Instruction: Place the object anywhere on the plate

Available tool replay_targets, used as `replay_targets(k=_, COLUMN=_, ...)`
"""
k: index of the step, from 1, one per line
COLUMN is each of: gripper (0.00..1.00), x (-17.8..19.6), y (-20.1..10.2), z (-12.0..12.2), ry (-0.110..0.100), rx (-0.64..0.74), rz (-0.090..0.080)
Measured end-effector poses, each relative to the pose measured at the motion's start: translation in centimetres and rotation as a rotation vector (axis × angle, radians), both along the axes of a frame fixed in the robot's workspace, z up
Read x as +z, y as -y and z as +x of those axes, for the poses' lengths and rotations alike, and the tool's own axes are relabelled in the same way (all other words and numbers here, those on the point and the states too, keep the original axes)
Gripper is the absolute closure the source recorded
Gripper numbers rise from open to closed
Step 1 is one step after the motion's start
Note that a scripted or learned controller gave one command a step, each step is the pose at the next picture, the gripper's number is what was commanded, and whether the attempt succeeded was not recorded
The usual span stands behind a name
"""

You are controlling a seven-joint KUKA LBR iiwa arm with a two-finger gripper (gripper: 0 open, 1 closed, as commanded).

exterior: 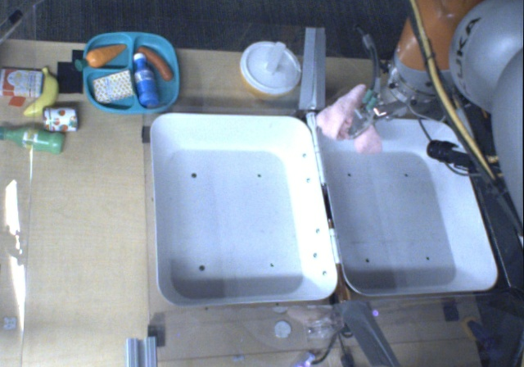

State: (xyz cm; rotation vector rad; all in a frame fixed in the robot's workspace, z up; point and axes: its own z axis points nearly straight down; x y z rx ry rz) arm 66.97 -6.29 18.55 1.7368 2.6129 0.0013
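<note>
A soft pink object point(341, 117) hangs at the back left corner of the right bin point(413, 218), partly over the rim between the two bins. My gripper point(363, 115) reaches in from the right and is shut on the pink object, with pink material on both sides of the dark fingers. The plate point(168, 70) is a blue divided dish on the bench at the far left, behind the left bin. It holds an orange carrot-like piece point(106, 55), a blue bottle point(145, 79), a sausage-like piece point(160, 65) and a speckled white item point(111, 87).
The left bin point(237, 210) lies between the gripper and the plate. A white lidded bowl point(270, 68) and an upright metal post point(311, 70) stand behind the bins. A banana point(45, 93), a small can point(60, 119), a green bottle point(33, 139) and a carton point(20, 82) sit left of the plate.
</note>
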Motion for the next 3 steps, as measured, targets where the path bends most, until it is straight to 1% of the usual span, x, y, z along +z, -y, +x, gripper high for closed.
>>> replay_targets(k=1, gripper=1.0, x=4.0, y=-0.2, z=0.2, ry=0.002, rx=0.009, rz=0.001)
replay_targets(k=2, gripper=1.0, x=4.8, y=-5.4, z=-2.3, ry=0.0, rx=0.414, rz=0.001)
replay_targets(k=3, gripper=1.0, x=3.8, y=-9.7, z=-5.3, ry=-0.001, rx=0.817, rz=0.0)
